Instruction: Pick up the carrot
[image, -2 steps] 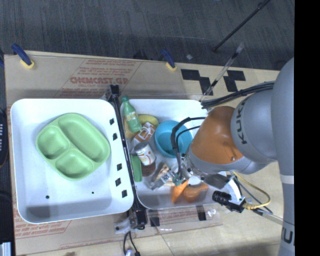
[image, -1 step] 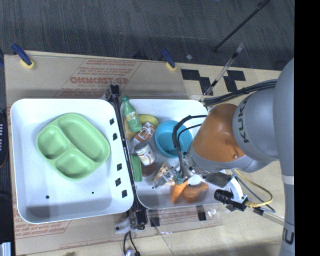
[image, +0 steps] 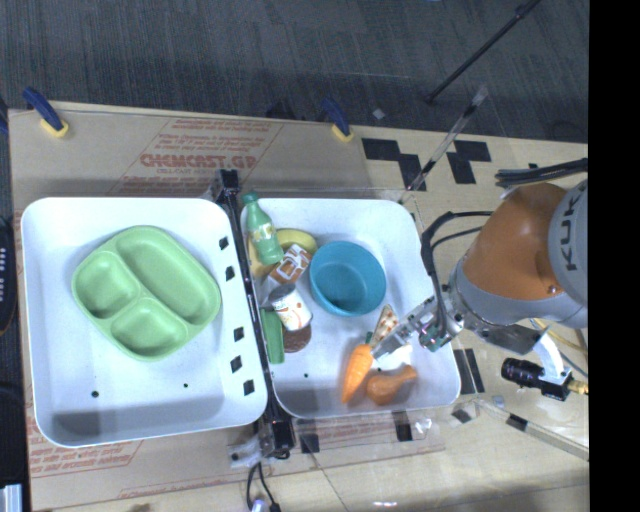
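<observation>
The carrot (image: 355, 371) is orange with a green leafy top and lies tilted near the front edge of the right bin (image: 420, 250), its tip pointing to the front left. My gripper (image: 398, 342) reaches in from the right and sits low over the carrot's leafy end, just right of it. Nothing is lifted; the carrot rests on the bin floor. A brown-orange food piece (image: 392, 384) lies against the carrot's right side.
A blue bowl (image: 347, 278) stands just behind the carrot. A green bottle (image: 262, 232), a banana (image: 297, 241), small packaged items (image: 291, 311) and a green stick (image: 273, 336) crowd the right bin's left side. A green divided plate (image: 147, 290) lies in the left bin (image: 60, 400).
</observation>
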